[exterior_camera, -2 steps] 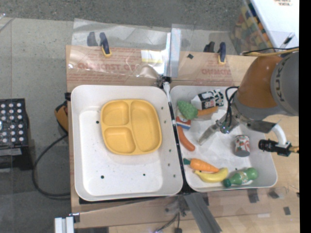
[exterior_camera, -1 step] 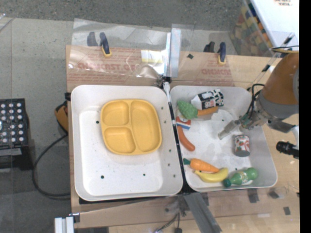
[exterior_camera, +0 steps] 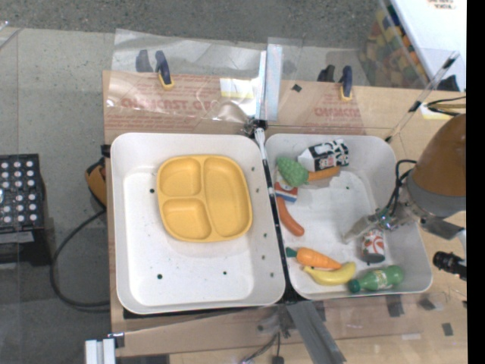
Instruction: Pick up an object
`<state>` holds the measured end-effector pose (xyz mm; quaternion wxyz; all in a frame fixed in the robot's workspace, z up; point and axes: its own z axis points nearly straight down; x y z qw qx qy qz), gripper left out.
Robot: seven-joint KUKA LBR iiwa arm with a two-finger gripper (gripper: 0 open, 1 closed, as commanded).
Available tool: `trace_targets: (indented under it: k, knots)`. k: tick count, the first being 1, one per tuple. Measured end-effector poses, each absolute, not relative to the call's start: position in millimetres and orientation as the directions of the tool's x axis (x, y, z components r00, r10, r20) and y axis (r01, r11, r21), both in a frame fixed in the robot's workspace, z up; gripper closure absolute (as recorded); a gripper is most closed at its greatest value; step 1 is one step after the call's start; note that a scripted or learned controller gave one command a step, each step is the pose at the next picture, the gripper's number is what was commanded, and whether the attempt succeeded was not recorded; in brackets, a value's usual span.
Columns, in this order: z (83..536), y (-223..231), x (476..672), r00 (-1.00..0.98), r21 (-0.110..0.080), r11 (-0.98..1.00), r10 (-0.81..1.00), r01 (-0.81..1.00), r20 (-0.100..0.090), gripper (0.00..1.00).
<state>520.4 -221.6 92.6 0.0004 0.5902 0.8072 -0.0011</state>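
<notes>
A metal claw (exterior_camera: 369, 224) hangs low in the right white bin (exterior_camera: 383, 158), its fingers spread wide, holding nothing. Just below it lies a small red-and-white can (exterior_camera: 373, 246). Further below are a glossy green bottle (exterior_camera: 379, 278), a banana (exterior_camera: 330, 274) and a carrot (exterior_camera: 318, 258). Bare floor lies to its left. The left bin (exterior_camera: 136, 256) holds a smooth yellow divided plate (exterior_camera: 204, 197).

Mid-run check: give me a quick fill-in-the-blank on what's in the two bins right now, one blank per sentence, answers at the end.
1. The yellow three-compartment plastic tray lies in the ____ white bin.
2. The yellow toy banana lies directly below the orange toy ____.
3. The green plastic bottle lies in the right white bin, near its ____ edge.
4. The tool sits over the ____ bin.

Missing words: left; carrot; front; right
</notes>
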Motion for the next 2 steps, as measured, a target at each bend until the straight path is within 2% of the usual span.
trace_targets:
  k: [1, 2]
  knots:
    - [102.5, -223.2, 520.6, -0.300, 0.002, 0.300, 0.954, 0.954, -0.003, 1.00]
    - [253.0, -134.6, 545.6, -0.100, 0.000, 0.100, 0.995, 0.995, -0.003, 1.00]
